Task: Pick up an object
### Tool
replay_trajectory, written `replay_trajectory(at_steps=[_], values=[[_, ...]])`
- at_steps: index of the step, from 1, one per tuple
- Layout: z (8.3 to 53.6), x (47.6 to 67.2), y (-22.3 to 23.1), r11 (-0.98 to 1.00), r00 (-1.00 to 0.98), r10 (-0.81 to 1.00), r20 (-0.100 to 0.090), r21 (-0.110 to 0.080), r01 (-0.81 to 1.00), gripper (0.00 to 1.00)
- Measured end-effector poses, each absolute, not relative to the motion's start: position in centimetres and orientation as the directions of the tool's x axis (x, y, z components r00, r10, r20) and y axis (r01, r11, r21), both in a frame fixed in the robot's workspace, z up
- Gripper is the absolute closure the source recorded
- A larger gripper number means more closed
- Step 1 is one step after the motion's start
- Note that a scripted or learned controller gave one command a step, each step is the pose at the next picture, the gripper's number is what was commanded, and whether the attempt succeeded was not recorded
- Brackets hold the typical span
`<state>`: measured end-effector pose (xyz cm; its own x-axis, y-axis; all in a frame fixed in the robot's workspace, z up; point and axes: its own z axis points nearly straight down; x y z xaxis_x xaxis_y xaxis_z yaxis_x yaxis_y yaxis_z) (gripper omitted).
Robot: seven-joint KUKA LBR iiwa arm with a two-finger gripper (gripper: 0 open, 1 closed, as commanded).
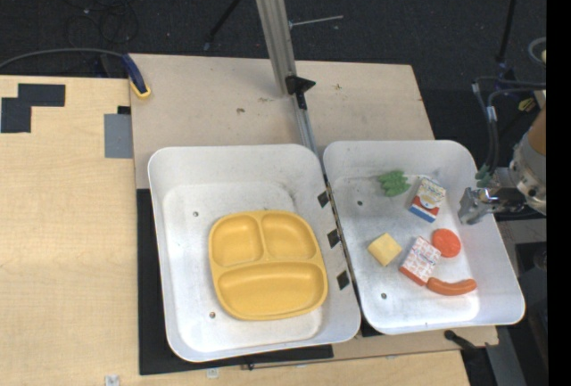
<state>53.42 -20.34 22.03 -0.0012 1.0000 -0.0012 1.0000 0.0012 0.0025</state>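
Your fingers (pixel 470 208) sit at the right bin's (pixel 500 308) right rim; I cannot tell whether they're parted. Nothing is between them. Nearest, inside the bin, lie an orange disc (pixel 446 242) and a small carton (pixel 427 199).

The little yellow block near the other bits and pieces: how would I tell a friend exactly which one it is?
Look at the right bin of the two white ones, beside the bin holding the yellow divided tray. The yellow block lies left of the red-and-white packet and below the green piece. It is that bin's one plain pale-yellow cube.
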Motion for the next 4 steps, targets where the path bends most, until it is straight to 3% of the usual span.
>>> replay_trajectory(at_steps=[1, 4], values=[[27.4, 52.5, -20.6, 0.001, -0.001, 1.0, -0.002, 0.004, 1.0, 1.0], [26.2, 56.1, -4.6, 0.005, -0.005, 1.0, 0.002, -0.002, 1.0, 1.0]])
